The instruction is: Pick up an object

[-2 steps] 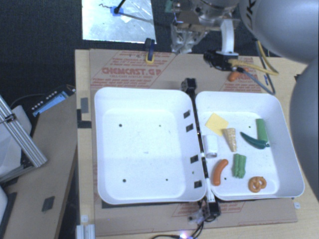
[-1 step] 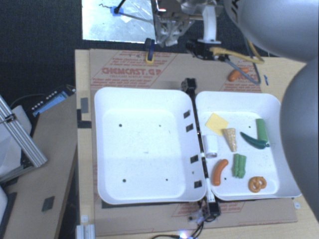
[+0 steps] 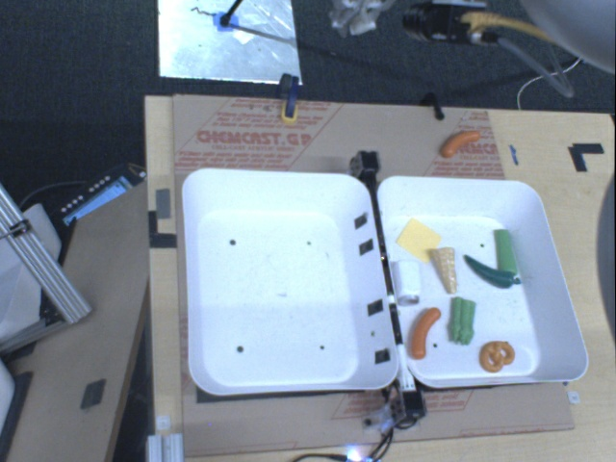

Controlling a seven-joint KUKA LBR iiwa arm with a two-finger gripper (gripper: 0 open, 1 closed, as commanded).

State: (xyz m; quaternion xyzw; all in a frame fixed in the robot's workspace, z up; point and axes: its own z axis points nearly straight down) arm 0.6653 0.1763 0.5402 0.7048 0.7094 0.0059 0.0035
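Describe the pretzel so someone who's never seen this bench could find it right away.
Look in the right-hand white bin, the one holding the toy food. Go to its near right corner: the pretzel lies there, just right of the green bean pods. It is the one brown, twisted, looped piece.

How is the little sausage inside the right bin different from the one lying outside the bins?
The sausage in the right bin lies on white plastic near the divider, standing nearly upright in the picture. The sausage on the board rests on brown cardboard beyond the bin's far rim, tilted closer to level. The binned one has a green piece beside it; the outer one lies alone. Both are orange, curved and look about the same size.
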